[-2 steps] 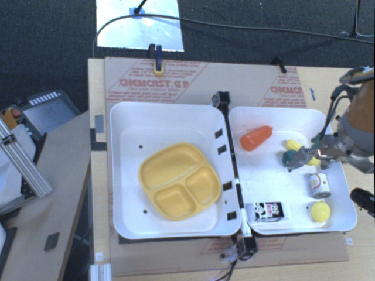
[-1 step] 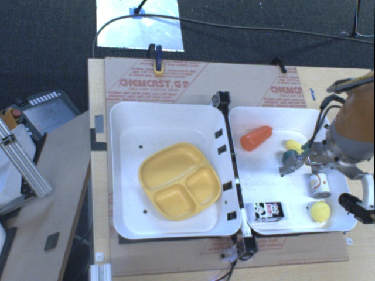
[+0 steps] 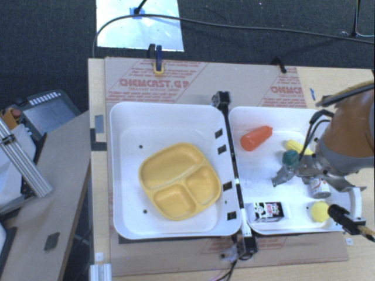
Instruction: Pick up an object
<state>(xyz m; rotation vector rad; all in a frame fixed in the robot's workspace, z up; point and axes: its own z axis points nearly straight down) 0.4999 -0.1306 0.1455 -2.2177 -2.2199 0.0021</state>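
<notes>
The right bin (image 3: 261, 113) holds several small objects. An orange carrot-like piece (image 3: 256, 137) lies at its far left. A yellow piece (image 3: 296, 147) and a teal-green object (image 3: 290, 156) sit near its middle. A small can (image 3: 319, 187), a yellow ball (image 3: 320, 211) and a black-and-white box (image 3: 268, 210) lie toward the front. My gripper (image 3: 285, 175) hangs low over the bin's middle, just in front of the teal-green object and left of the can. The arm's body hides what lies to the right of it.
The left bin (image 3: 126, 157) carries a yellow divided plate (image 3: 179, 180). A black divider with clips (image 3: 229, 157) runs between the bins. A grey side table (image 3: 41, 174) stands at the left, and cables cross the dark floor behind.
</notes>
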